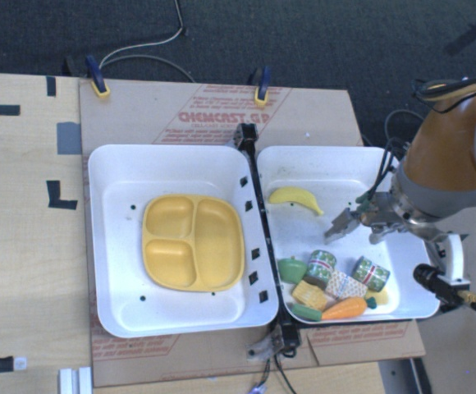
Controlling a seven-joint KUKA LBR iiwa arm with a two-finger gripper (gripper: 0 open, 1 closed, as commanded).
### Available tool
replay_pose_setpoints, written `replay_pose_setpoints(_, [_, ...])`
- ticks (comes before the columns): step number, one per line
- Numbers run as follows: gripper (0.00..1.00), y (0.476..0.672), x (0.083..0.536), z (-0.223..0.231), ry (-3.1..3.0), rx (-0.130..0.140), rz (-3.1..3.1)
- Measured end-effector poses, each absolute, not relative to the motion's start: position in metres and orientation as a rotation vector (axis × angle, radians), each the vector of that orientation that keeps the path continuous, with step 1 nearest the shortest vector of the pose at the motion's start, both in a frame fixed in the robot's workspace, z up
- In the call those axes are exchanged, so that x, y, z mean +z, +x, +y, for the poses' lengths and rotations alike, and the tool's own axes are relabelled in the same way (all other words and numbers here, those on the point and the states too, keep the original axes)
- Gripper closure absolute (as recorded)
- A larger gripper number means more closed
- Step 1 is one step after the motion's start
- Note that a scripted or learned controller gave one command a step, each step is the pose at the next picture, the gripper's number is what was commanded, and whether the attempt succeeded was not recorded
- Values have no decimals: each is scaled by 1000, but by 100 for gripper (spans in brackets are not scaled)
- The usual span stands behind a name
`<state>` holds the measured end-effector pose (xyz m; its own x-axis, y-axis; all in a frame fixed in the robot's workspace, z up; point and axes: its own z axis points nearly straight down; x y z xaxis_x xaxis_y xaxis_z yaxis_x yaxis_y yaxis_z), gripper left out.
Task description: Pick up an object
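Banana [296,199] lies clear; pincer [354,224] beside it, its spread impossible to tell.

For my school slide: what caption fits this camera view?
Gripper hovers over right bin near a banana; yellow plate in left bin.

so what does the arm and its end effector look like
The arm is a thick rounded body with a broad orange band over a grey section toward the wrist. Dark cables loop beside it near the bin's far right corner. The end effector is grey metal with slim fingers, and a white and black fitting sits below the wrist.
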<state>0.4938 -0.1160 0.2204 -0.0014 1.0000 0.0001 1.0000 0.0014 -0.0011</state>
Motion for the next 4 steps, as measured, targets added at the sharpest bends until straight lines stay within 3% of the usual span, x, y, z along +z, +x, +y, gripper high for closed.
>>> replay_pose_setpoints(1, [0, 483, 180, -125, -2219, 2, -2221])
replay_pose_setpoints(2, [0, 583, 105, -119, -2218, 3, -2221])
replay_pose_setpoints(3, [0, 644, 86, -98, -2220, -3, -2226])
replay_pose_setpoints(4, [100, 644, 96, -98, -2219, -2, -2228])
